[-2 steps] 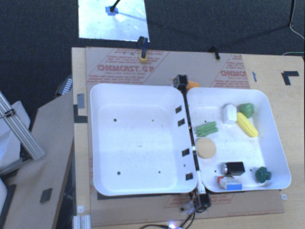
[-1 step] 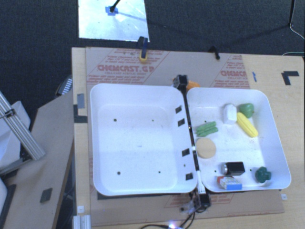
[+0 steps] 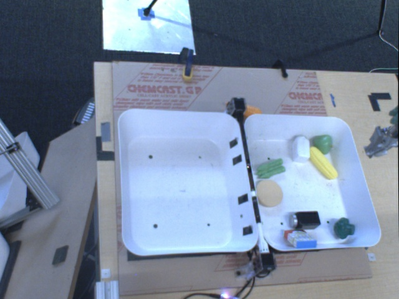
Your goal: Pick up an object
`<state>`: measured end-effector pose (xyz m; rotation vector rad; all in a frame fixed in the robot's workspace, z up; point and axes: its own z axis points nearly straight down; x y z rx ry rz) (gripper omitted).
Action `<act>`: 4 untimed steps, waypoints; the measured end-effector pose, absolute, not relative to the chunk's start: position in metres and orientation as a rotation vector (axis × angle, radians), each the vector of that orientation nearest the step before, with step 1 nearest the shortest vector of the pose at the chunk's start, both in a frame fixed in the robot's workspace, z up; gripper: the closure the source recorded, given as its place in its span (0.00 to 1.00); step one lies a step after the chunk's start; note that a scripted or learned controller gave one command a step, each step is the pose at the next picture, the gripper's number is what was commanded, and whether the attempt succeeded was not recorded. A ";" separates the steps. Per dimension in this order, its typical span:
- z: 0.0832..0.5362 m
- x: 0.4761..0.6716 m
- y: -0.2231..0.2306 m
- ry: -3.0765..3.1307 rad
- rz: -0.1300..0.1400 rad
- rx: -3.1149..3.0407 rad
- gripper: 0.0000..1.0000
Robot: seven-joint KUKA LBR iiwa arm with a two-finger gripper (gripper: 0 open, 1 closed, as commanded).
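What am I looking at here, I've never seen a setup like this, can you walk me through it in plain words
This is one picture from a camera fixed above a workbench, looking down at a slant. On the bench sit two shallow white bins side by side: a left bin and a right bin.

The right bin holds small toy-like items: a yellow corn cob, a green pepper, a white object, a green bean pod, a tan disc, a black block, a small red and blue box and a dark green piece.

The machine is a robot arm that reaches in from the right. At the right edge you can see its gripper, the metal claw it grabs with, outside the bins. It is too small to tell whether the claw is open. Its job is to pick up an object, and it holds nothing visible.
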<state>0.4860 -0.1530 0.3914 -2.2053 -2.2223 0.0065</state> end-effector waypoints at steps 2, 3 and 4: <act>0.536 0.489 -0.169 -2.223 -0.003 -2.228 1.00; 0.535 0.486 -0.208 -2.223 -0.001 -2.227 1.00; 0.405 0.488 -0.163 -2.223 0.006 -2.207 1.00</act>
